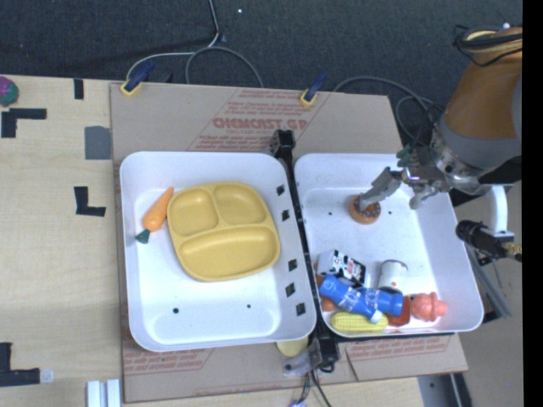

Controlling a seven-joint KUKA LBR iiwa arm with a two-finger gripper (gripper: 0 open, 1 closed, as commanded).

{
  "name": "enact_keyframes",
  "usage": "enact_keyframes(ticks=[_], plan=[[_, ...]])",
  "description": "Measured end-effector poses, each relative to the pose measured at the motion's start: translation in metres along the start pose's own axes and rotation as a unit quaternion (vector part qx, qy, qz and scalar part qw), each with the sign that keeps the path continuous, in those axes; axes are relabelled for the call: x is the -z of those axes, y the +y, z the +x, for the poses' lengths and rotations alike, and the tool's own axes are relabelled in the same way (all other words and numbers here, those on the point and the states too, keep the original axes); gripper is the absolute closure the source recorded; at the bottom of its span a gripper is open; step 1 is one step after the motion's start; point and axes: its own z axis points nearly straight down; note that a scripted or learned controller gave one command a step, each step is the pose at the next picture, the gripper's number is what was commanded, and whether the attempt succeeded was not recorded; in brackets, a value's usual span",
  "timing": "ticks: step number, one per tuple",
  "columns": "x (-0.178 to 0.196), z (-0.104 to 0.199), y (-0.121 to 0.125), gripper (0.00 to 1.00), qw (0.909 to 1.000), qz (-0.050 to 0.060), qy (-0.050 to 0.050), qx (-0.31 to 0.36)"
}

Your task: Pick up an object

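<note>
Bench: pale wood under a cardboard sheet [246, 117], dark carpet beyond; two white bins sit side by side on the cardboard.
Far left edge: a purple thing is cut off by the frame, too little of it showing to name.
Left bin [212, 320]: well to the left of the gripper; its front half is bare white floor.
Carrot [156, 212]: orange toy lying along the left bin's left wall, touching the tray's corner.
Tray [224, 230]: yellow, three compartments, flat in the left bin's rear half.
Right bin [327, 176]: the gripper reaches in over its rear half; open floor lies left of the gripper and between it and the pile in front.
Brown disc [366, 212]: small round piece on the right bin's floor, directly below the left fingertip, which touches or nearly touches its top; I cannot tell which.
Gripper [394, 200]: fingers spread wide and angled down to the left, nothing between them; the right finger [422, 195] hangs apart from the disc.
Front pile: black-and-white packet [348, 267], blue bottle [361, 299], yellow corn [356, 321], grey cup [390, 274] and a red-orange toy [424, 307], crowded against the front wall, partly hiding one another.
Arm [484, 100]: grey and orange, cut off at the right edge.
</note>
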Motion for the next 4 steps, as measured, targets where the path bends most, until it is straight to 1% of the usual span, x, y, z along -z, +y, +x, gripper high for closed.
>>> enact_keyframes(ticks=[1, 2, 3, 4], plan=[[-0.102, -0.006, 0.074, 0.00, 1.0000, -0.003, -0.001, 0.001], [-0.148, -0.022, 0.073, 0.00, 1.0000, -0.007, 0.000, 0.001], [-0.158, -0.057, 0.070, 0.00, 0.9999, -0.012, 0.000, 0.002], [-0.147, -0.061, 0.070, 1.00, 0.9999, -0.013, -0.005, 0.002]])
